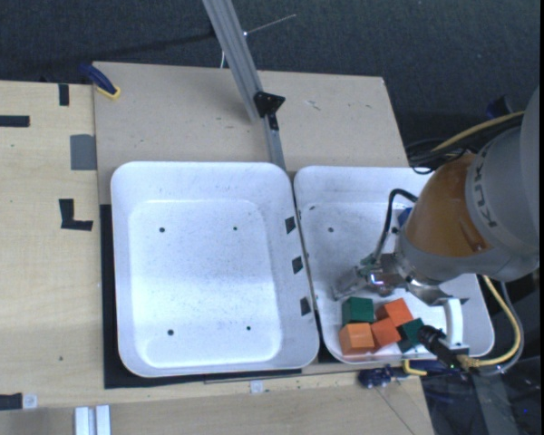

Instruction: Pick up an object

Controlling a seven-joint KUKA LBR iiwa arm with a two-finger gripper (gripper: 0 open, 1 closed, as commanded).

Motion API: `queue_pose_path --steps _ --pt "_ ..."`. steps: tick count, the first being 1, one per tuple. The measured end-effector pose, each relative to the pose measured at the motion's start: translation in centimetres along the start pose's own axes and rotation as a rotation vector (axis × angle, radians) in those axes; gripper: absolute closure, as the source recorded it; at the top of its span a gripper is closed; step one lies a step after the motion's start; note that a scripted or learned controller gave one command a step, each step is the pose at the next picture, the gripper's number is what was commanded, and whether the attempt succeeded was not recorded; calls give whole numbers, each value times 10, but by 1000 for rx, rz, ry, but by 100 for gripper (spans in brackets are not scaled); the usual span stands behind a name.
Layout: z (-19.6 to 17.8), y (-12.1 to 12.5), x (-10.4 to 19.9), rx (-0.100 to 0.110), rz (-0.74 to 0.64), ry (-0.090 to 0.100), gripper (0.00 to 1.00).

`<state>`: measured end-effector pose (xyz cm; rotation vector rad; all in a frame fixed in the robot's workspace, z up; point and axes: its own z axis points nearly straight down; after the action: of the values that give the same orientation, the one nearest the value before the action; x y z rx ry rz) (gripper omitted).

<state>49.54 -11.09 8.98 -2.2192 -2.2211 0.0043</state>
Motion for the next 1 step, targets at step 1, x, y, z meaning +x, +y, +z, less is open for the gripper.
queue_pose_path --steps 1 --pt "-11 0 1 2 -2 3 100"
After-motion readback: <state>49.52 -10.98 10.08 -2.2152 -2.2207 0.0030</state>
